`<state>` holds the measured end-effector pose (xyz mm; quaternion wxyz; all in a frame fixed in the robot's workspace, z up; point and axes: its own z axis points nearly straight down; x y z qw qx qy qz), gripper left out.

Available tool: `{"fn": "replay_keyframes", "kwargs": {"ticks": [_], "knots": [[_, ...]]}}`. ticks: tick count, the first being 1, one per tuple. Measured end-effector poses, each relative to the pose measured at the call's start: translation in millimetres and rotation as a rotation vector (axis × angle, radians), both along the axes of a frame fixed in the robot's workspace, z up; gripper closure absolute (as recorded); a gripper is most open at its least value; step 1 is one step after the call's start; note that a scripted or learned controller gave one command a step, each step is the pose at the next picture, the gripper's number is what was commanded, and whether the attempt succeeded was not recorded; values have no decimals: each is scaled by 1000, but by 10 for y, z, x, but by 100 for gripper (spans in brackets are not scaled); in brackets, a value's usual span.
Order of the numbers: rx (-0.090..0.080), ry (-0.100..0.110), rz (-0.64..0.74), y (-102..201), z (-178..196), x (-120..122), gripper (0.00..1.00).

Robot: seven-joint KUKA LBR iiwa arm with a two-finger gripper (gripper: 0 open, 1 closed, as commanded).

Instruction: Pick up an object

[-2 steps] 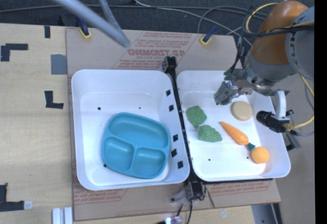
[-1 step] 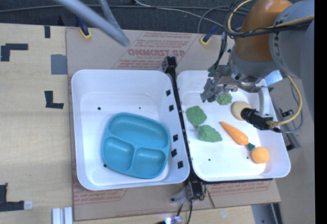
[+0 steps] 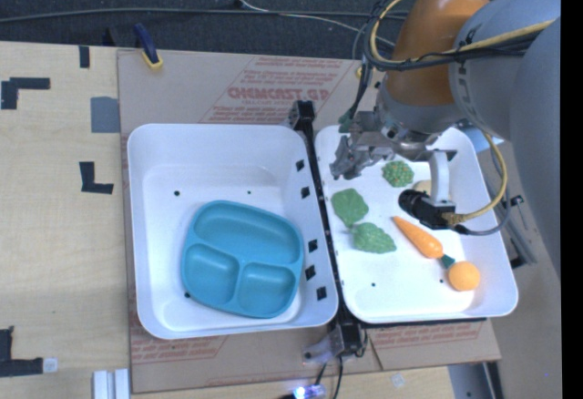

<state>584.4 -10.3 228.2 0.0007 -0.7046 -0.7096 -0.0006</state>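
The gripper (image 3: 351,156) hangs over the right bin (image 3: 496,297); open or closed, I cannot tell. At its five o'clock, two green leafy pieces (image 3: 350,205) (image 3: 373,238), a carrot (image 3: 417,236) and an orange ball (image 3: 464,276) crowd together: descending could snag two or nudge one aside.

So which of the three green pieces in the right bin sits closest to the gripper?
The small bumpy one at the back, just right of the gripper. The flat green piece and the larger leafy one lie further toward the bin's front.

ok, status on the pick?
Gripper over right bin, nothing visibly held. Greens, carrot, orange lie loose. Nothing blocking.
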Motion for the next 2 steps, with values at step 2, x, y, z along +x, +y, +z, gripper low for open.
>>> {"fn": "replay_keyframes", "kwargs": {"ticks": [2], "knots": [[0, 1, -1, 1039, -8, 9, 100]]}}
